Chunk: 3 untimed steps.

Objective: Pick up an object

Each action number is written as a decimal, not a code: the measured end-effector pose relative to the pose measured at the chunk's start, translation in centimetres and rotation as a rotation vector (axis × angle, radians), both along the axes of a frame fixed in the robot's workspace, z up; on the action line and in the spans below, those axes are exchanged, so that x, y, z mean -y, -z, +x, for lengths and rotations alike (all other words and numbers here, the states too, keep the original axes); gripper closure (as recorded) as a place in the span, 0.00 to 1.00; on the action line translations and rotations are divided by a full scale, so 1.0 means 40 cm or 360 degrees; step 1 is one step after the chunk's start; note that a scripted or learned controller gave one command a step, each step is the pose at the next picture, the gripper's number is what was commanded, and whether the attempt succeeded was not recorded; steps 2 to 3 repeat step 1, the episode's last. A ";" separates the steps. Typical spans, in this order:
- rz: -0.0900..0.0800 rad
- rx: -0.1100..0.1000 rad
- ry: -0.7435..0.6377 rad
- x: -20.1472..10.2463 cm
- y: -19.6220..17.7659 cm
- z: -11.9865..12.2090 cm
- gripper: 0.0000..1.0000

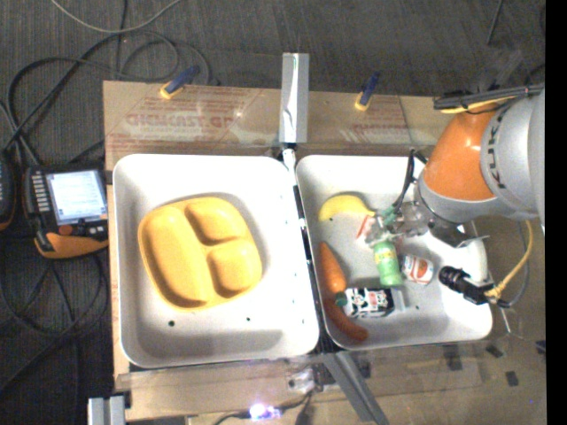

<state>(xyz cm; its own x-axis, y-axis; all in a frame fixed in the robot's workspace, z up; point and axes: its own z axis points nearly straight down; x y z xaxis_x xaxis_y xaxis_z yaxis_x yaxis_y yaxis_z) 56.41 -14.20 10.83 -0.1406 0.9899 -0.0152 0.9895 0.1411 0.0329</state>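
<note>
Right bin [461, 330] on the worktop: green bottle [387, 263], long axis running near to far, cap toward the far side, directly beneath the jaws [385, 228]; whether they are released or clenched cannot be told. "KUKA" lettering partly legible on the arm [496, 162]. Yellow tray [202, 250] occupies the left bin [133, 326].

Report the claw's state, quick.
Claw: cannot be told; it sits low in the right bin, just above the green bottle.
</note>
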 end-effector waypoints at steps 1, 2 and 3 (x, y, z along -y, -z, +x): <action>0.0013 -0.0056 0.0137 -0.073 -0.214 0.194 1.00; 0.0013 -0.0056 0.0137 -0.073 -0.214 0.194 1.00; 0.0013 -0.0056 0.0137 -0.073 -0.214 0.194 1.00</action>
